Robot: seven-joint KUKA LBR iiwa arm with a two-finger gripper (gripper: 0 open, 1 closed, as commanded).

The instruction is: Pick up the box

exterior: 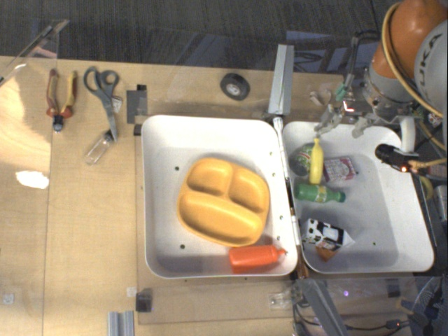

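Note:
A small black-and-white box (324,234) lies on its side near the front left corner of the right bin (409,247). My gripper (344,123) hangs over that bin's far edge, well behind the box and apart from it. Its two thin fingers (327,122) are spread open with nothing between them. The grey arm with its orange band (416,19) comes in from the upper right.
The right bin also holds a yellow banana-shaped toy (316,161), a green bottle (318,193) and a red-and-white packet (341,168). A large yellow loaf-like object (224,200) and an orange bottle (255,257) sit in the left bin (161,187). Scissors (105,93), pliers (59,96) and a tape roll (235,85) lie on the bench.

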